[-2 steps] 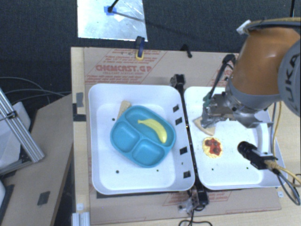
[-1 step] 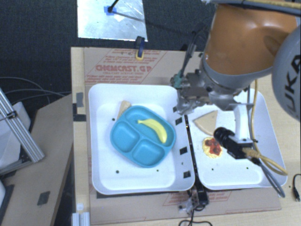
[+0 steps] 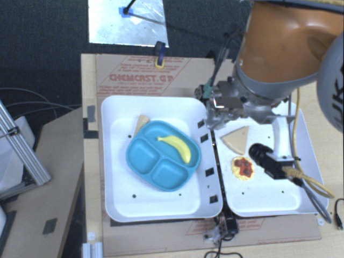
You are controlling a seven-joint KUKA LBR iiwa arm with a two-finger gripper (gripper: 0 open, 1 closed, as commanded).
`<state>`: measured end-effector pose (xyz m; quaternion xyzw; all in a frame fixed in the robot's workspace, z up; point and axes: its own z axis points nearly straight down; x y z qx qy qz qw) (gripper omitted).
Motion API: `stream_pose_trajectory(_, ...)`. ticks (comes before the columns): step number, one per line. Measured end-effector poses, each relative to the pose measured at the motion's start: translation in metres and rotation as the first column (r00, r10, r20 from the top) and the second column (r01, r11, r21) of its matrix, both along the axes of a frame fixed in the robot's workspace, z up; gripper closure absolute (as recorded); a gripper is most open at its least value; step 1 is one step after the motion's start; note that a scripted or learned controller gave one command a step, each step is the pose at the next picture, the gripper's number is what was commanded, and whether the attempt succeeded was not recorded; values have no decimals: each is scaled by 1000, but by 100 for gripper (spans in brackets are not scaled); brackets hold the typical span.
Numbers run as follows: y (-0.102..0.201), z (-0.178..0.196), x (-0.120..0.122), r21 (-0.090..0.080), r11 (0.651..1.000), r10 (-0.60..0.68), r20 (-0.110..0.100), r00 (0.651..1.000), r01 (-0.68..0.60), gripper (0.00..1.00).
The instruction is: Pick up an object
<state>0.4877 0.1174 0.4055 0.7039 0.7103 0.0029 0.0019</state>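
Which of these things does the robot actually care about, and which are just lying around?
Part of the job:
gripper
banana
blue plate
tan wedge
small pizza
left bin
right bin

Just lying about:
cardboard sheet
shiny sheet
metal frame

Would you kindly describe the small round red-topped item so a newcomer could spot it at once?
Take the white bin on the view's right. Near its middle, just below a tan wedge, lies the small round item. It alone is a yellow disc with a red splotch; the wedge is plain and triangular.
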Motion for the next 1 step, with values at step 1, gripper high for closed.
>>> stream_pose_trajectory(1,0,11,1,0,1000,6,2,1000,-6,100)
